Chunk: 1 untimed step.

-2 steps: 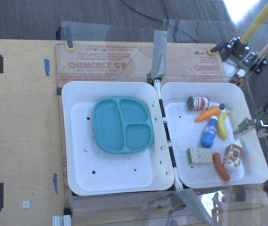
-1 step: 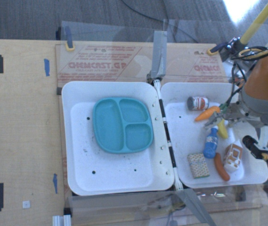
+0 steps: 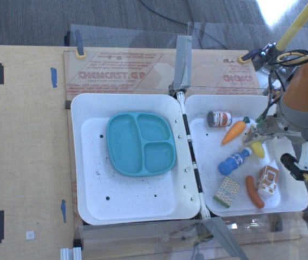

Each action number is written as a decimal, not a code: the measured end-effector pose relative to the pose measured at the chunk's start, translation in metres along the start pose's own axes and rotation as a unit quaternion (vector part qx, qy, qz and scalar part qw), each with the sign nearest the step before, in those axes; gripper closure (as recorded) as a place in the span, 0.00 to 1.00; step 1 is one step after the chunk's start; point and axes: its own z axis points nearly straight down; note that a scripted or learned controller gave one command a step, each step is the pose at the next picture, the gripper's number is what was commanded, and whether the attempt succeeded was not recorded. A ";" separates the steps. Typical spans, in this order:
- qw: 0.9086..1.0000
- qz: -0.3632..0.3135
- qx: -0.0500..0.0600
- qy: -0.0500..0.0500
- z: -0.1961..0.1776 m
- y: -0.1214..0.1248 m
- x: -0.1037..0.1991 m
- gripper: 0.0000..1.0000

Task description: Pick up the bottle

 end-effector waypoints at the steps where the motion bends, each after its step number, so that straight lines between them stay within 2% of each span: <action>1: 0.998 0.067 0.005 0.000 -0.113 -0.013 0.040 1.00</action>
